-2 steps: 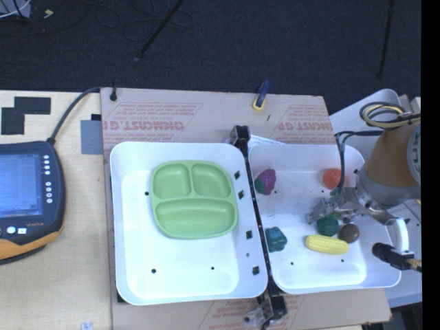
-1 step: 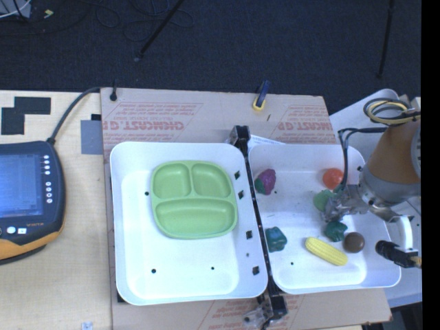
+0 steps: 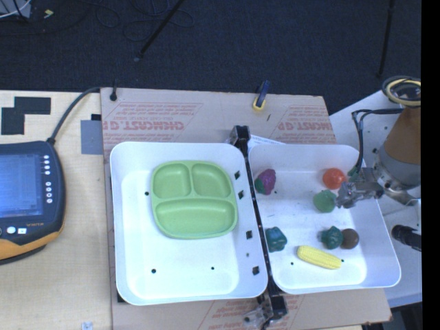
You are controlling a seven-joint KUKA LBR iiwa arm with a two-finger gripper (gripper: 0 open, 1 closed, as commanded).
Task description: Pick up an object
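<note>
- One gripper (image 3: 347, 196) is in view, low over the right bin's (image 3: 385, 270) upper right part; we cannot tell its state.
- We see it just beside a green object (image 3: 324, 201), with an orange ball (image 3: 333, 178) just above; contact cannot be confirmed.
- We locate the arm (image 3: 404, 146) entering from the right edge, its orange band above the grey wrist.
- We note further objects in the right bin: a purple item (image 3: 265, 181) near the divider, a teal block (image 3: 276, 238) below it, a dark green item (image 3: 331, 237) touching a brown ball (image 3: 350, 238), and a yellow corn (image 3: 318, 256) near the front wall.
- We find a green divided plate (image 3: 193, 199) in the left bin (image 3: 134, 267).
- We see a pendant (image 3: 27, 198) on the bench at far left.
</note>
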